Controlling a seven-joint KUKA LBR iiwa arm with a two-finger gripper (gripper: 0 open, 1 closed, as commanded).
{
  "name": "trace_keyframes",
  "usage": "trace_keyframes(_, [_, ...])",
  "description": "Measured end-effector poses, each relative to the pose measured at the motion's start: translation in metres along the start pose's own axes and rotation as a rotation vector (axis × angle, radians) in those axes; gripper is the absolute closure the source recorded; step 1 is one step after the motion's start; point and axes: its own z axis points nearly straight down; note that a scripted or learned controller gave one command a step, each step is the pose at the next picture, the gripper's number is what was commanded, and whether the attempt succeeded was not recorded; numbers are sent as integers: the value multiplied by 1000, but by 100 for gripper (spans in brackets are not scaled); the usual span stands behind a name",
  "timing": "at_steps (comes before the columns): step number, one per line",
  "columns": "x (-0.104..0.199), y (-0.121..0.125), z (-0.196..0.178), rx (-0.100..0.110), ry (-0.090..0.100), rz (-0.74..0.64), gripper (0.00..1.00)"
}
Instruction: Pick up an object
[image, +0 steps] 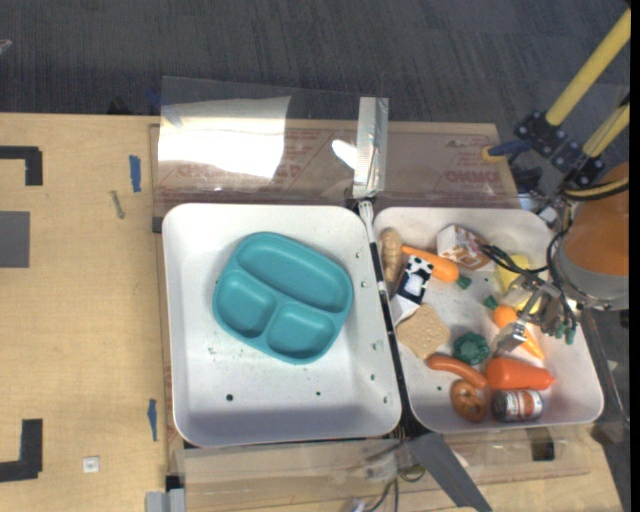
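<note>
The right bin holds a heap of toy food. Along its front lie an orange pepper, a small can, a round orange fruit and a red sausage. Further in are a green broccoli, a tan bread slice, a carrot, a black-and-white card, a white packet and a yellow piece. My gripper hangs low over the right side of this bin, just above the pepper and beside a small orange ball. Nothing is visibly lifted.
The left bin bears a teal divided plate. A metal divider separates the bins. Clear plastic sheeting stands behind them. The arm's orange band and cables overhang the right bin's far right corner.
</note>
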Motion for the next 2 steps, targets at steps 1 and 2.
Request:
trace_keyframes(1, [-3, 2, -9, 0, -7, -3, 100])
trace_keyframes(2, [18, 77, -102, 1, 8, 153, 100])
